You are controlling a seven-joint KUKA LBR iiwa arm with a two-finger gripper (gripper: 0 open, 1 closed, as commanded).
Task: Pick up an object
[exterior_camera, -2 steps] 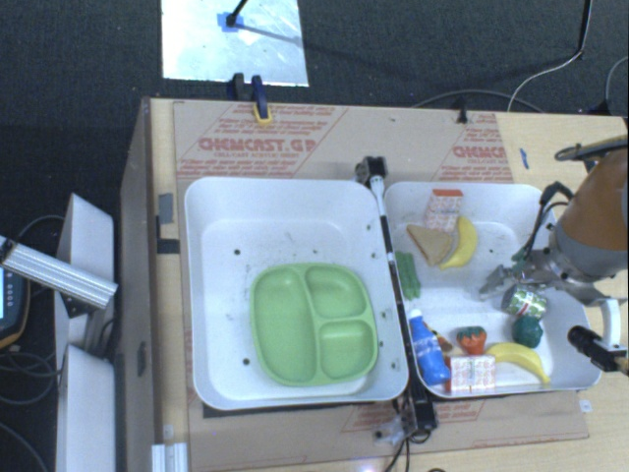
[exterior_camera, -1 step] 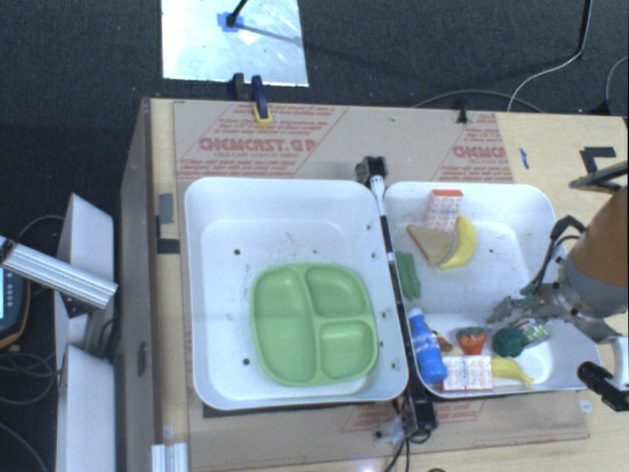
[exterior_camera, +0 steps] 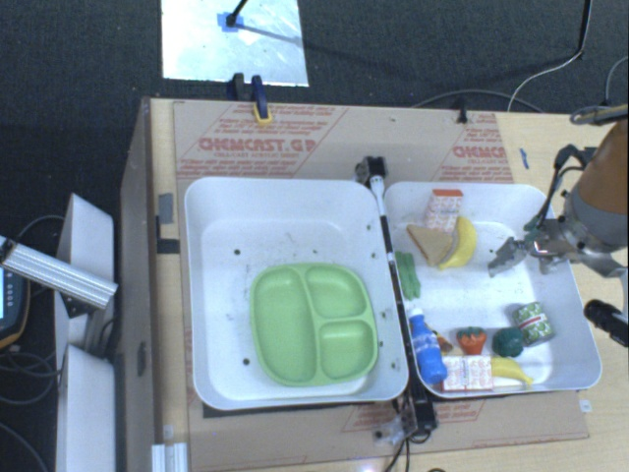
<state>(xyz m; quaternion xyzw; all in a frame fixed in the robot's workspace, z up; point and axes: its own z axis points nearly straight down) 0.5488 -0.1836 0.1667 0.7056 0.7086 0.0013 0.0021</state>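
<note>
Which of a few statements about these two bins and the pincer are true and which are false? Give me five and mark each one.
1. The green divided plate lies in the left bin. True.
2. The pincer hangs over the left bin. False: it is over the right bin, near its right side.
3. A banana lies in the right bin's far part, touching a tan wedge. True.
4. The blue bottle stands upright in the middle of the left bin. False: it lies along the right bin's left wall.
5. The pincer holds the banana between its fingers. False: the banana lies apart from it, to its left in the view.
</note>
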